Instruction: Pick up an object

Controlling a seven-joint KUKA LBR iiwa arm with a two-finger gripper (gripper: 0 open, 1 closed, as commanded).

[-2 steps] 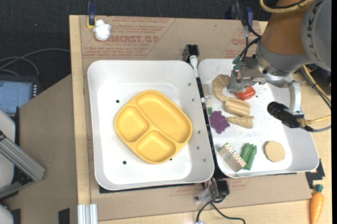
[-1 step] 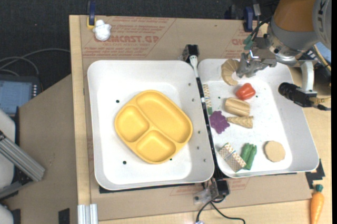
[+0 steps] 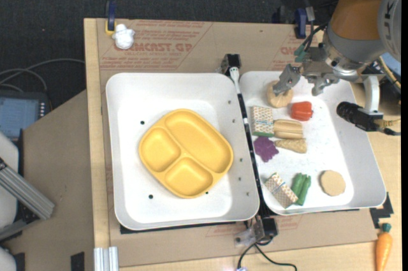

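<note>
My gripper (image 3: 306,80) hangs over the back of the right bin (image 3: 363,161), its two fingers spread apart and open with nothing between them. Its left finger is just above a tan food piece (image 3: 279,97). A red pepper (image 3: 302,110) lies slightly in front of the gripper. Further forward are a wafer (image 3: 262,120), a hot dog bun (image 3: 288,129), purple grapes (image 3: 264,148) and a tan wedge (image 3: 291,146). Near the front lie a checkered piece (image 3: 278,190), a green pepper (image 3: 300,187) and a round cookie (image 3: 332,182).
The left bin (image 3: 127,104) holds a yellow divided plate (image 3: 185,152). A small white object (image 3: 122,38) sits on the cardboard at the back left. A toy carrot (image 3: 382,250) lies outside the bins at the front right.
</note>
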